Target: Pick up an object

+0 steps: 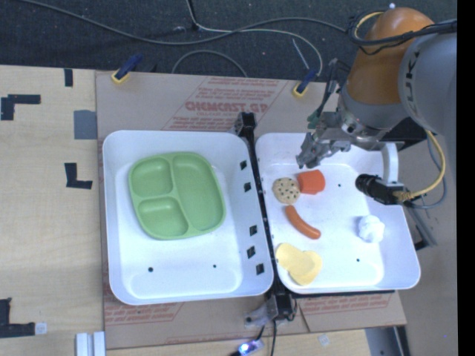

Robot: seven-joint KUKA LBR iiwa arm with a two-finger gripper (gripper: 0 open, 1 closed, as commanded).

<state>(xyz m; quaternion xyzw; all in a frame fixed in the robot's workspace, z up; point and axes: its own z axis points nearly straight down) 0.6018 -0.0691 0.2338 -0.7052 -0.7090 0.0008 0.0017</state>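
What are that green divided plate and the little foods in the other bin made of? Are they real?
The green plate looks like moulded plastic, with a smooth matte sheen. The cookie, sausage and yellow piece look like plastic or rubber toys, with flat uniform colours, though the view cannot confirm it.

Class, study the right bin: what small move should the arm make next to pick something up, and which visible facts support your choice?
Probably a short drop straight down. The tool hangs just above the orange block, which lies near the back of the right bin, beside the cookie. The block is the nearest thing beneath it; the sausage, yellow piece and white lump lie farther off.
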